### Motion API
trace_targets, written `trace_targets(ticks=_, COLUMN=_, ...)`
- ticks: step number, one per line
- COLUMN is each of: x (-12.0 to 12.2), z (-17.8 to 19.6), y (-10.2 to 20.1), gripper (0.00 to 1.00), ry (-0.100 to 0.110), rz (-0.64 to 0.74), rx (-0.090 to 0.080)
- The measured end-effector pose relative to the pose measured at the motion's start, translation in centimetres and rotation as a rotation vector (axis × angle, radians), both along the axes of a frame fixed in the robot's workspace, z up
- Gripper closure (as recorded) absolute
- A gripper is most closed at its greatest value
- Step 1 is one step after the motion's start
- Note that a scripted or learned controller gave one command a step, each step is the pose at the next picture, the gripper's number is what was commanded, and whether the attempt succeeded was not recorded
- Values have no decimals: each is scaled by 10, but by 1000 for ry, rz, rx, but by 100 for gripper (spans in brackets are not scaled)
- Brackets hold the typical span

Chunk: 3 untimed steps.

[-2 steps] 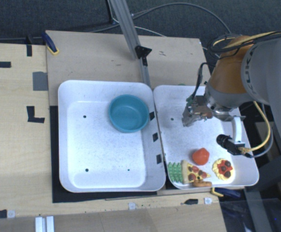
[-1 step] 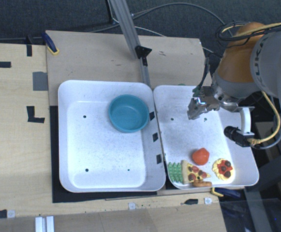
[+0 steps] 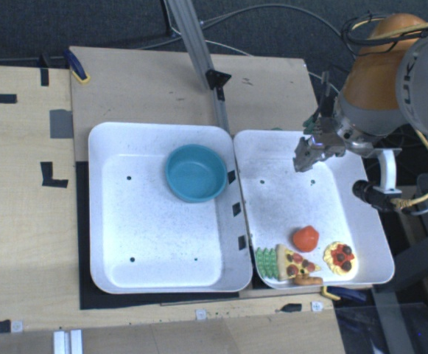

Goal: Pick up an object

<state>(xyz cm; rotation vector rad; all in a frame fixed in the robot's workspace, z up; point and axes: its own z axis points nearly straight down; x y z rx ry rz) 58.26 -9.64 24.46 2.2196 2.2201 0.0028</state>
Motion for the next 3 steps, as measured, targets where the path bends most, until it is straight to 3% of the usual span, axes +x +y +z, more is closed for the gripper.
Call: trace_targets(ticks=3, x=45, z=-16, y=143, gripper=100, ry=4, rz=4, rx=1)
